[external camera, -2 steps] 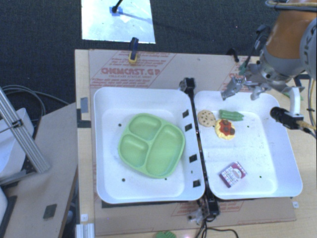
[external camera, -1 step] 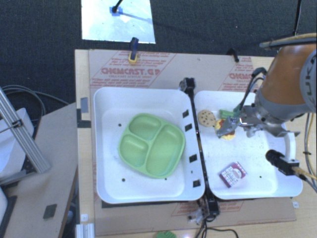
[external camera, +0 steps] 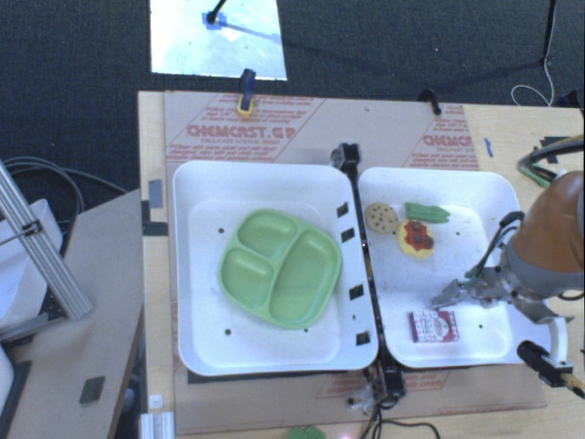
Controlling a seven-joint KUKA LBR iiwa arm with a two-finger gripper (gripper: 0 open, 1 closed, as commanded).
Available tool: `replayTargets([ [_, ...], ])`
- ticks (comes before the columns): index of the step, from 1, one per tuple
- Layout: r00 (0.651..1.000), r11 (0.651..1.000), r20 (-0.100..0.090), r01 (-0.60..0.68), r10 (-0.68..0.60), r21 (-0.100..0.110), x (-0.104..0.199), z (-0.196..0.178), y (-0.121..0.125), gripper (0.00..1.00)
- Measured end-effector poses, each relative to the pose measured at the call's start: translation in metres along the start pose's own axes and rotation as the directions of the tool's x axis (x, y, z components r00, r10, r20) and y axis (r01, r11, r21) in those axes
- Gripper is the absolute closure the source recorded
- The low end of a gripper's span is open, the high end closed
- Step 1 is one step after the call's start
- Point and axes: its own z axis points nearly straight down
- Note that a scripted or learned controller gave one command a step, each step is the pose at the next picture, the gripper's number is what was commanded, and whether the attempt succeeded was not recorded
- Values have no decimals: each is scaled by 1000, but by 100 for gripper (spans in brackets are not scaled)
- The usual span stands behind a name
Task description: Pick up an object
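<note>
The right bin (external camera: 494, 190) holds a round brown cookie (external camera: 381, 216), a green bean-like piece (external camera: 427, 212), a yellow disc with red topping (external camera: 417, 239) and a small red and white box (external camera: 432, 326). My gripper (external camera: 462, 291) hangs low over the right bin, just up and to the right of the box and below the yellow disc. The arm's orange band (external camera: 558, 231) sits at the right edge. I see nothing held in the gripper.
A green divided plate (external camera: 279, 268) lies in the middle of the left bin (external camera: 196, 199). A black divider with clips (external camera: 356, 245) runs between the two bins. Cardboard (external camera: 247, 131) lines the bench behind the bins.
</note>
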Motion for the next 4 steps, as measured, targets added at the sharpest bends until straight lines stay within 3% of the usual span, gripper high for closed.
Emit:
replayTargets([
  [1, 1000, 999, 2, 20, -20, -27, 35, -212, 72, 0],
  [2, 1000, 1000, -2, 16, -16, -3, 32, -127, 111, 0],
  [3, 1000, 1000, -1, 9, -9, -8, -13, -1, 136, 0],
  [4, 1000, 1000, 1, 16, -16, -11, -12, -19, 139, 100],
])
